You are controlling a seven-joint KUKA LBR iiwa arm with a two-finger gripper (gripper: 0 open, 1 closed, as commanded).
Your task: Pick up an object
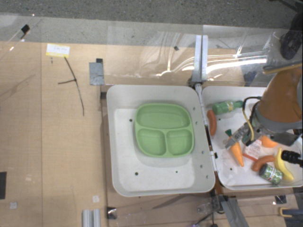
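At the lower right of the frame, in the right bin (222, 174), lie a green can (271, 173), banana (284, 163), sausage (263, 161) and carrot (236, 154), none lifted, so the reach seems in hand. Above them the gripper (240, 135) hangs low over the carrot; whether it is parted or closed cannot be told. Farther up the right edge, the arm (283, 96) leans in, and next it likely must settle around one piece.

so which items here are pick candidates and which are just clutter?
Pick candidates, in the right bin:
green bottle
sausage
carrot
second sausage
green can
banana
The gripper hangs over them.

Just lying about:
green divided plate in the left bin
yellow label
grey block
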